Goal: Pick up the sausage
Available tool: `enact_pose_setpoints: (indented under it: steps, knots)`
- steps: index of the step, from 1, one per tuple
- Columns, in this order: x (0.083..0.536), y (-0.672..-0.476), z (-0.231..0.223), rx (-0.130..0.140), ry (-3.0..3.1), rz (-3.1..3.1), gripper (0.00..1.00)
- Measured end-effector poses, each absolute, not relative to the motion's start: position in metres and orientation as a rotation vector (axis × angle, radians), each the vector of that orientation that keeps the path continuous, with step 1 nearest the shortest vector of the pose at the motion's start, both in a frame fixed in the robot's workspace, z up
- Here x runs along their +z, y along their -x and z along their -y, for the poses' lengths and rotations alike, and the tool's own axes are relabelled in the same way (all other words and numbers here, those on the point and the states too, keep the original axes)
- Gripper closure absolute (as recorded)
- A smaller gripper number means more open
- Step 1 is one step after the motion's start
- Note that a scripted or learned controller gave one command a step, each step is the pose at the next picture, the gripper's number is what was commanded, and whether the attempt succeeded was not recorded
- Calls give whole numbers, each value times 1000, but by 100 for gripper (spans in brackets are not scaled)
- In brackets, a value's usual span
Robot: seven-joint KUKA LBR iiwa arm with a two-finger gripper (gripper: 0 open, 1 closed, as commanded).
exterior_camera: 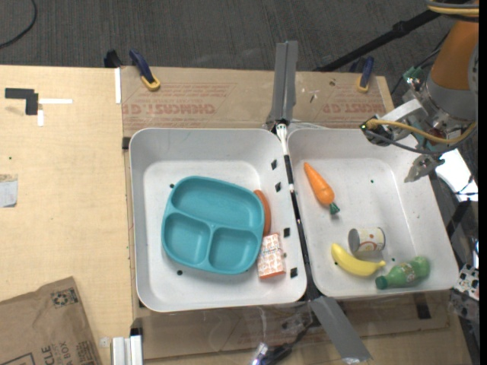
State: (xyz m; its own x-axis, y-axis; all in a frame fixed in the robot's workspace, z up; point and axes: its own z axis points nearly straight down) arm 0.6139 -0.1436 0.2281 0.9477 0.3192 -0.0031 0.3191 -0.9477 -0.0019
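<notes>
Along the right edge of the teal divided plate (209,234), in the left bin (141,204), lies the sausage (263,207), a reddish-orange strip mostly hidden by the plate's rim. Just below it, a small red-and-white carton (272,257) touches the plate's lower right corner. The right bin (422,204) holds a carrot (319,185) near its upper left, a small tin can (367,240) on its side, a banana (356,261) just below the can, and a green bottle (403,273) lying beside the banana. Over the right bin's upper right corner hangs the gripper (423,166), well apart from the sausage; whether it is open or closed cannot be told.
</notes>
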Motion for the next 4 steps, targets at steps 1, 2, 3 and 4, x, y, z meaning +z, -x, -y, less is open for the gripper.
enact_pose_setpoints:
  steps: [1, 2, 3, 4]
  knots:
    - [325, -636, 133, 4, 3125, 313, 0]
    - [213, -623, 208, 9, 3125, 312, 0]
    - [107, -644, 219, 2, 3122, 318, 0]
    - [116, -644, 219, 5, 3122, 325, 100]
